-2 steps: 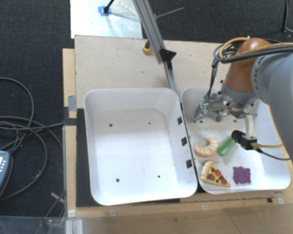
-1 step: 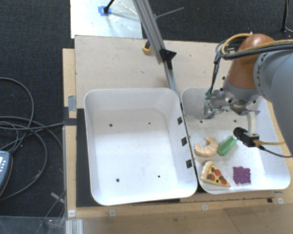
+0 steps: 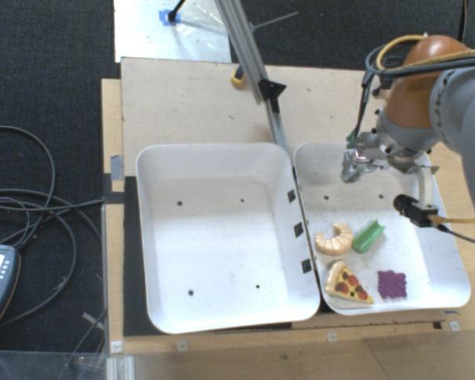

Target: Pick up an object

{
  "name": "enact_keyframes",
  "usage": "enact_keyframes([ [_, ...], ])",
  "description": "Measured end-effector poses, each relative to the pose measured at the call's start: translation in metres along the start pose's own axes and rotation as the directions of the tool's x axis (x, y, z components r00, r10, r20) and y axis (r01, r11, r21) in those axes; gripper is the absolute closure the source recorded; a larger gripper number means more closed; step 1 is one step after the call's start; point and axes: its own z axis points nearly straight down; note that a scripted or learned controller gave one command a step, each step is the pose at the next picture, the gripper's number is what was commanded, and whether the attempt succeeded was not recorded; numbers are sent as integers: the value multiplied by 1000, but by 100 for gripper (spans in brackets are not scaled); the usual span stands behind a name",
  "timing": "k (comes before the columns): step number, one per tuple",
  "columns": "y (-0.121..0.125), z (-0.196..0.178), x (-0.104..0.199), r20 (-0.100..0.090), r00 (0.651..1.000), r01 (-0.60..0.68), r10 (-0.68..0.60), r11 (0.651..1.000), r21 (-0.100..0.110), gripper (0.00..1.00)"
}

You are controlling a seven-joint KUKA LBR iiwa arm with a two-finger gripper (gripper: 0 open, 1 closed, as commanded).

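The right bin (image 3: 321, 176) holds a tan croissant (image 3: 334, 238), a green piece (image 3: 368, 237), a pizza slice (image 3: 347, 283) and a purple piece (image 3: 392, 284), all in its near half. My gripper (image 3: 353, 169) hangs over the far part of that bin, well behind the croissant. Nothing shows between its fingers.
The left bin (image 3: 154, 172) lies beside the right one, with a divider edge (image 3: 298, 220) between them. A slanted metal pole (image 3: 249, 50) crosses the bench behind the bins. Cables (image 3: 32, 204) lie on the floor at the left.
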Motion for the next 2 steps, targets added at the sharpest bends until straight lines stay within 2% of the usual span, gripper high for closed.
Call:
enact_keyframes([
  [1,-1,-49,-8,1,1000,0,0,1000,-1,100],
  [2,11,-106,-7,1,1000,5,-5,1000,-3,100],
])
